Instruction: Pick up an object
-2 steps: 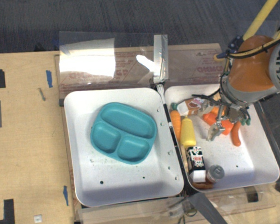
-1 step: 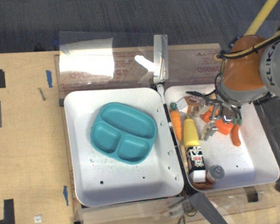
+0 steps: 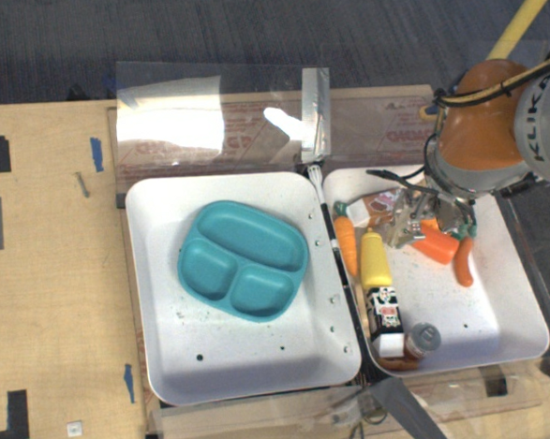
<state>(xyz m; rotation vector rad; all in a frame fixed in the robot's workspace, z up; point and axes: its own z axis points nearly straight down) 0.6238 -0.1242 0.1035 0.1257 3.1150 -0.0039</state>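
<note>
Orange block (image 3: 436,247) lies beneath the lowered end effector (image 3: 414,221).

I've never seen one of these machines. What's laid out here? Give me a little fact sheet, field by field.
left bin: shallow white bin holding a teal plastic plate with three compartments
right bin: shallow white bin with a yellow plastic bottle, an orange toy carrot, a black-and-white carton and a silver-capped jar
arm: grey arm with orange band, reaching in from the right
hand: hand low over the right bin's far end, among orange items
holding anything: cannot tell
</note>
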